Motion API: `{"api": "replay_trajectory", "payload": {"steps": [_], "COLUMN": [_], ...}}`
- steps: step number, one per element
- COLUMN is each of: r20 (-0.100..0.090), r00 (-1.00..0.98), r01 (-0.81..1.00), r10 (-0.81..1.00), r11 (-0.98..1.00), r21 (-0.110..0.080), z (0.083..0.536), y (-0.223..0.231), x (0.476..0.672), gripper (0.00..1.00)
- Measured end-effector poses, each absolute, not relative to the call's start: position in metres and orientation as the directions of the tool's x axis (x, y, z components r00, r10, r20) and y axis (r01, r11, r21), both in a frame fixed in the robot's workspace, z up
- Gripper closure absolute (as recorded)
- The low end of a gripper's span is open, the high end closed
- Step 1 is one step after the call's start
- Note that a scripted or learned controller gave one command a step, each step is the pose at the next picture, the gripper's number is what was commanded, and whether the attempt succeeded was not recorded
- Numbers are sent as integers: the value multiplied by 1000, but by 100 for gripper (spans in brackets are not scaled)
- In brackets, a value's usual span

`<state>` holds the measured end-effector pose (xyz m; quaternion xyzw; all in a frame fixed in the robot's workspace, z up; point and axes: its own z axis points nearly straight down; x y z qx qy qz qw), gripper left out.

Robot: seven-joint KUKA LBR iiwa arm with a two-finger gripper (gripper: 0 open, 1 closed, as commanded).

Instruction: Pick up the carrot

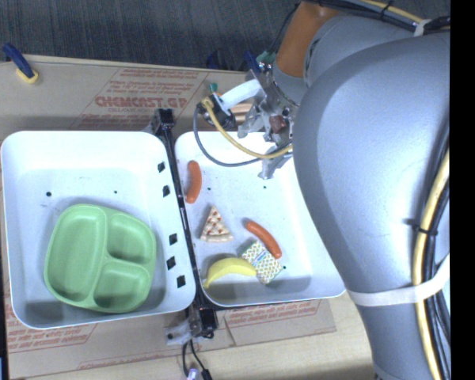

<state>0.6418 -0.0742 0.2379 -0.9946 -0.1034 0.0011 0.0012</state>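
- In the camera view, the grey arm with its orange band (pixel 301 34) reached in from the right. Its bulk hung over the right side of the right-hand shallow white bin (pixel 222 153), covering much of that side.
- The two-finger gripper (pixel 267 161) sat above the far part of that bin, among yellow cables. I could not tell whether it was released or clenched, because the wrist and cables masked its tip. Nothing could be seen held in it.
- The slim orange-red carrot (pixel 193 180) lay flat on the bin floor, just beside the left wall, its length running near to far. It was apart from the gripper, to the gripper's left and a little nearer.
- That spot by the wall probably leaves little room on one side, so a grasp across its narrow width looked the likelier approach.
- A second orange-red sausage-like piece (pixel 263 237) lay slanted nearer the middle of the bin. It is close in colour and shape, so it could be taken for the target, and my pick of the carrot is a judgement.
- A small triangular pizza-slice toy (pixel 215 226) lay between the two. A yellow banana (pixel 229 270) and a checkered yellow-green packet (pixel 263 262) rested against the near wall, touching each other.
- The left-hand white bin (pixel 32 157) held a green divided plastic plate (pixel 99 256), well clear of the work.
- The pick looked not yet begun.
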Motion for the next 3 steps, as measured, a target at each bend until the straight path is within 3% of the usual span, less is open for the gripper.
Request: {"api": "replay_trajectory", "payload": {"steps": [1,2,3], "r20": [-3,-3,-3], "r00": [979,957,965], "r01": [204,291,263], "r10": [204,291,263], "r11": [-979,-957,-965], "r21": [-2,-4,-2], "z": [263,330,437], "y": [-62,-151,-77], "x": [649,622,643], "gripper": [0,0,0]}}
